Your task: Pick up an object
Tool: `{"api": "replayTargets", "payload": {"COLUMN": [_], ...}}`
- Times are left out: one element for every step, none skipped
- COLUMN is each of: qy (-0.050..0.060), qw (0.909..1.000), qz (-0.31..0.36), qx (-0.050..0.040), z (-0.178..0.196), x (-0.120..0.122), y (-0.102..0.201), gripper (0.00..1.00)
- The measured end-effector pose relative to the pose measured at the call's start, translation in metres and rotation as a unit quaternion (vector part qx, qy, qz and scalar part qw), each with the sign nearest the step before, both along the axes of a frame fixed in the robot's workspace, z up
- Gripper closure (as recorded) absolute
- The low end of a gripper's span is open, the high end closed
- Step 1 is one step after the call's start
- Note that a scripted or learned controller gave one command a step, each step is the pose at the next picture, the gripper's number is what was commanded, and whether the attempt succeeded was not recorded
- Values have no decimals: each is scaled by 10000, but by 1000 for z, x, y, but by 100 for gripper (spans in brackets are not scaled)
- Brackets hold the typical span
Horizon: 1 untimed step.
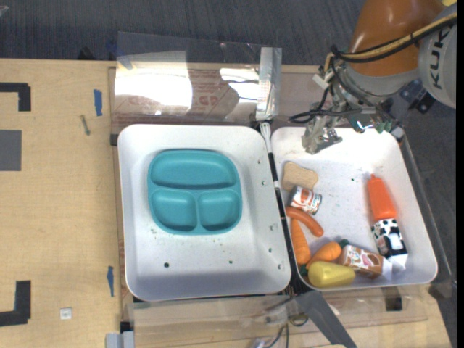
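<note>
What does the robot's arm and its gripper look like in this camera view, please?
The arm is grey with a large rounded orange band above the wrist and dark lettering at its right side. Yellow and black cables run across the orange part. The gripper is small, metallic grey, with loose black wires around it.

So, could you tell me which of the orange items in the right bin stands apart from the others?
The orange bottle by the right wall lies alone; the two carrots and the sausage cluster at the left.
</note>
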State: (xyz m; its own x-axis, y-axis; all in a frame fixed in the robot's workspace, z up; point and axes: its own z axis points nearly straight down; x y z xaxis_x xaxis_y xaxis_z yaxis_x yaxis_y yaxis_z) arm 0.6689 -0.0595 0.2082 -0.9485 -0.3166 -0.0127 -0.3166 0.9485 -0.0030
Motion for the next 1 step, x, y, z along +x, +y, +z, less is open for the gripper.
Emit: {"api": "replayTargets", "payload": {"qy": [50], "qw": [9832], "qz": [1826], "qx": [-15], "z": [-36], "x": [-41], "y": [-41], "gripper": [100]}}
